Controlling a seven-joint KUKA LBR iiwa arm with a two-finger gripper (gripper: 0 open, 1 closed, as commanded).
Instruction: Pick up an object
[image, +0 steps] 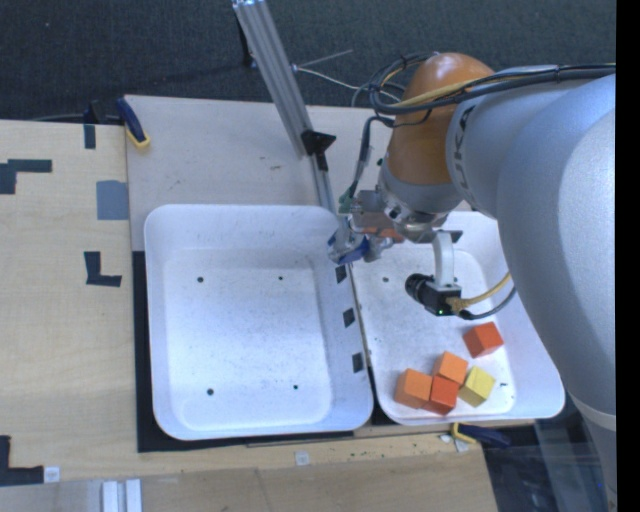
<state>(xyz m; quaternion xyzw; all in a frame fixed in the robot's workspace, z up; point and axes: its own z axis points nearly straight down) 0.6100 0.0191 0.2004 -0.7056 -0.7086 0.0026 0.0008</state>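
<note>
Camera view: gripper (356, 243), finger state cannot be told, hangs at the right bin's (530, 400) far-left rim, well apart from the blocks (445, 380) clustered near its front; centre over one block before descending.

A robotics lab is shown. A large grey industrial arm (540, 180) with an orange band and exposed cables is mounted over a plain wooden counter (60, 300). Two shallow white bins (160, 240) are set side by side on a dark mat. Tape marks (100, 270) are stuck to the counter, clamps (135, 125) are fixed at its edges, and an aluminium rail (285, 90) is seen slanting above. Small coloured test blocks (440, 380) are gathered in the right bin.
</note>
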